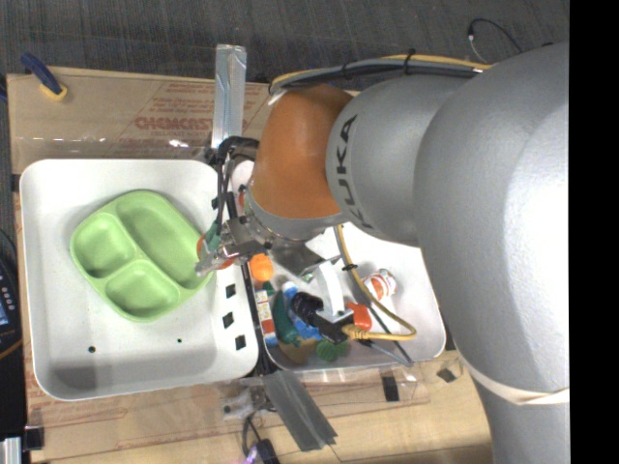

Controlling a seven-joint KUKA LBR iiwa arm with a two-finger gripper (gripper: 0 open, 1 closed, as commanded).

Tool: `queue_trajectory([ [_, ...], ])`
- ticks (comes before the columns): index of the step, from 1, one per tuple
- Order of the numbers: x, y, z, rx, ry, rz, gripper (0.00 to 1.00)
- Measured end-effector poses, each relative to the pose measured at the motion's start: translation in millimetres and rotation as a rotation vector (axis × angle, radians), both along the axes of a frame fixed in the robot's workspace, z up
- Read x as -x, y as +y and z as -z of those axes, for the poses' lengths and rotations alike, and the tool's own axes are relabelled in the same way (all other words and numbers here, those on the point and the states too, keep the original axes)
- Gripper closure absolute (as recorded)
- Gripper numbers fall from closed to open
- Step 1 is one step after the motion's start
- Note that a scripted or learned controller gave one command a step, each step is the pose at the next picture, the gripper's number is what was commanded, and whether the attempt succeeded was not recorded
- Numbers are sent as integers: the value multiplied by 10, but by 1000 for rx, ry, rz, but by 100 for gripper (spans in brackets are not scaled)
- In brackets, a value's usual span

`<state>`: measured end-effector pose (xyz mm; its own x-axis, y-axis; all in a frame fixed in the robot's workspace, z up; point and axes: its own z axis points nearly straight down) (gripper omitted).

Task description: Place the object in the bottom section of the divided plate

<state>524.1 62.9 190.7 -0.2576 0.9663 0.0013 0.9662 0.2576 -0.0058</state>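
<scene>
The light green plastic divided plate [135,251] lies flat in the white bin at the left of the frame, turned at a slant, its three hollow sections bare. At its right rim, near the frame's middle, a small orange object [206,246] shows, partly hidden under the arm; its shape cannot be told.
</scene>
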Motion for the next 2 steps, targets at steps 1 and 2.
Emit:
queue_trajectory([
  [1, 363, 638, -448, 2, -4, 275, 100],
  [2, 362, 634, -449, 2, -4, 276, 0],
])
